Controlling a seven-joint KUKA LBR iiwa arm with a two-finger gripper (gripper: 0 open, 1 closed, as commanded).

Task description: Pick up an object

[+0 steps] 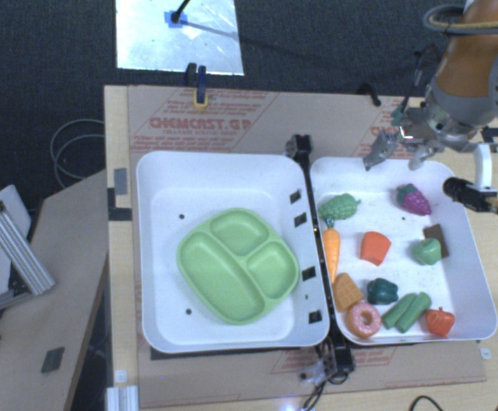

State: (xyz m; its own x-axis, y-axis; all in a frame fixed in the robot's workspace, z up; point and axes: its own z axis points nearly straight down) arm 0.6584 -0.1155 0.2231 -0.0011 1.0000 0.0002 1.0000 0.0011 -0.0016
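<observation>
My gripper (pixel 400 154) hangs over the far edge of the right bin (pixel 480 289), fingers spread open with nothing between them. Below it in the bin lie purple grapes (pixel 414 199), a green leafy vegetable (pixel 339 205), a carrot (pixel 331 248), an orange-red pepper piece (pixel 375 247), a green pepper (pixel 427 251), a small brown block (pixel 435 232), a dark green broccoli (pixel 382 291), a pink donut (pixel 364 319), green pods (pixel 407 311), a red tomato (pixel 440 321) and an orange bread piece (pixel 346 291).
The left bin (pixel 159 187) bears a light green divided plate (pixel 238 265). A black clip divider (pixel 305 204) joins the two bins. Cardboard (pixel 232 122) lies under them. A metal sheet (pixel 179 24) lies on the dark floor behind.
</observation>
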